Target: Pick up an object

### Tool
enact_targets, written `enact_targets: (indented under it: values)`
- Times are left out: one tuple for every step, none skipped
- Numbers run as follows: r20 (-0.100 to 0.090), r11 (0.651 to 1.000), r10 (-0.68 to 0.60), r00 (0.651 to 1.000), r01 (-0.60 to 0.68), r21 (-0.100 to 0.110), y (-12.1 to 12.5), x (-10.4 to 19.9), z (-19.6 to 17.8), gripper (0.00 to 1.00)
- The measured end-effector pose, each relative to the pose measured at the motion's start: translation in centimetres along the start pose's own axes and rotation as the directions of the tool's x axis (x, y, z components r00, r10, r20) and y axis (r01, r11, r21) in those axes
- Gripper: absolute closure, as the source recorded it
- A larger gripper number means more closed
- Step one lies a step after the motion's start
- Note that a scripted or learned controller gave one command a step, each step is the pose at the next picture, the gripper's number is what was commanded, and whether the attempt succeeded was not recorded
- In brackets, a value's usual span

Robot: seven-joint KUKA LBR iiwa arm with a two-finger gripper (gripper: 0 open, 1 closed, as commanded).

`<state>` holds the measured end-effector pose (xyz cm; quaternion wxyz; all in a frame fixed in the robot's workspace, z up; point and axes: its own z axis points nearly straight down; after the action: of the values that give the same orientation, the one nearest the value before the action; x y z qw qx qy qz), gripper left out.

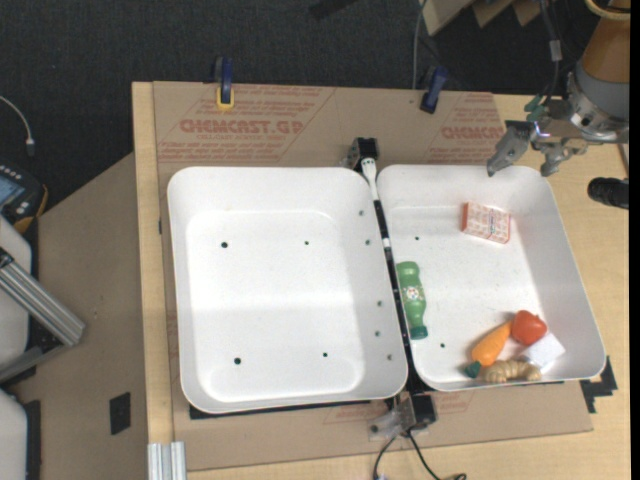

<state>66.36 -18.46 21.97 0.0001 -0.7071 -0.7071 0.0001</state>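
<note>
My gripper (528, 156) hangs open above the far right corner of the right bin (560, 223), with nothing between its fingers. Below and left of it a small pink and white box (486, 222) lies in the bin's far part. A green bottle (410, 299) lies along the bin's left wall. At the near right corner sit a red tomato-like toy (529, 327), an orange carrot-like toy (490, 347), a beige ginger-like piece (510, 372) and a white card (548, 349).
The left bin (270, 283) sits beside the right one, joined by a black divider strip (383, 230). Both rest on a cardboard sheet (290, 118) held by two clamps (224, 83) at the far edge. Cables and metal framing lie off the bench's left side.
</note>
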Motion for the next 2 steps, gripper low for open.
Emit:
enact_targets:
  values:
    - [-0.001, 1.000, 0.002, 1.000, -0.002, 0.002, -3.2, 0.4, -0.9, 0.00]
    - [0.002, 1.000, 0.002, 1.000, -0.002, -0.004, -6.1, -0.8, -5.9, 0.00]
